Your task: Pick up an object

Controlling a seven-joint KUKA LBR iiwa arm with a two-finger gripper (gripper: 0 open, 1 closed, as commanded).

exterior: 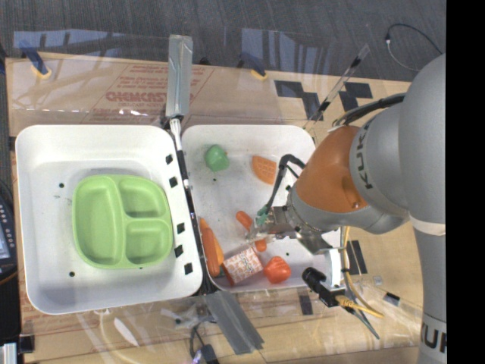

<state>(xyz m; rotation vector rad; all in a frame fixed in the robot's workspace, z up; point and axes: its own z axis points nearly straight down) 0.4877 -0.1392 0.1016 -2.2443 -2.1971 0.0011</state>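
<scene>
The gripper (261, 230) is hovering over 1 small orange carrot-like piece (243, 220); I cannot tell how its jaws are standing.

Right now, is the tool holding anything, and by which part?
Cannot be told: the tool sits low in the right bin beside a small orange piece, its tips hidden.

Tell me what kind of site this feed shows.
Probably a robotics lab grasping bench, not a kitchen: two white bins side by side, toy food like a green pepper and a carrot, and taped cardboard beneath.
</scene>
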